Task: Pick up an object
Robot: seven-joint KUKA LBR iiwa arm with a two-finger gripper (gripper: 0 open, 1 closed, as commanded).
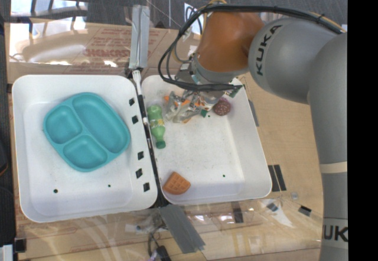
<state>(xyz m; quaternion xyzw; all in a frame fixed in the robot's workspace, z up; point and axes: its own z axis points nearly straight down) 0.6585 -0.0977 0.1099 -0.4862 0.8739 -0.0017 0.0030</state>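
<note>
I have the gripper (192,107) low in the right bin (236,159), grip unreadable, approaching; next I close on something.

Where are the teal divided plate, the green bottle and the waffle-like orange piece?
Teal divided plate (86,130): camera view, on its central ridge, left bin.
Green bottle (156,124): camera view, mid-body, right bin's left side.
Waffle-like orange piece (176,183): camera view, its centre, right bin's near edge.

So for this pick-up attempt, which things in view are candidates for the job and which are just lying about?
In play, right bin:
- gripper, low over the bin's far end
- green bottle
- dark red berry-like piece
- waffle-patterned orange piece

Lying about:
- teal divided plate in the left bin
</note>
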